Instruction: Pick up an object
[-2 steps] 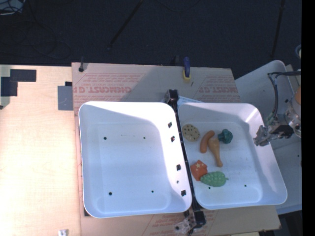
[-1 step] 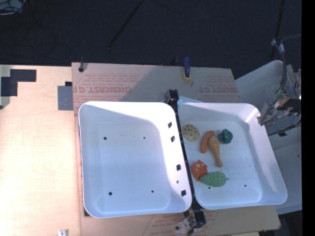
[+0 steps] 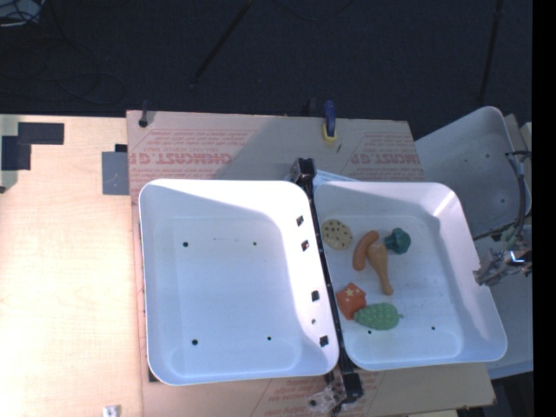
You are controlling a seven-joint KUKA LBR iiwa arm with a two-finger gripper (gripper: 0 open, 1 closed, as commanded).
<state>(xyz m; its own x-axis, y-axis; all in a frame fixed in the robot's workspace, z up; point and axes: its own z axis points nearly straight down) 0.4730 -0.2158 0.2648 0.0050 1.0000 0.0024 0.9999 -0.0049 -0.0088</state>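
The right bin [image 3: 452,211] holds several small toy foods. A round tan cookie with dark spots [image 3: 336,231] lies near the divider. To its right are an orange sausage shape [image 3: 366,246] and a tan drumstick shape [image 3: 381,270], touching each other. A teal broccoli piece [image 3: 398,241] sits just right of them. Nearer the front, a red-orange block [image 3: 351,300] rests against a green bumpy piece [image 3: 378,317].
The left bin [image 3: 174,224] sits beside the right one, and a black clip strip [image 3: 314,259] joins them. Both rest on a cardboard sheet [image 3: 217,150] on the wooden bench. A pale grey panel [image 3: 482,159] and some metal fittings with cables [image 3: 502,266] stand off the right bin's far side.
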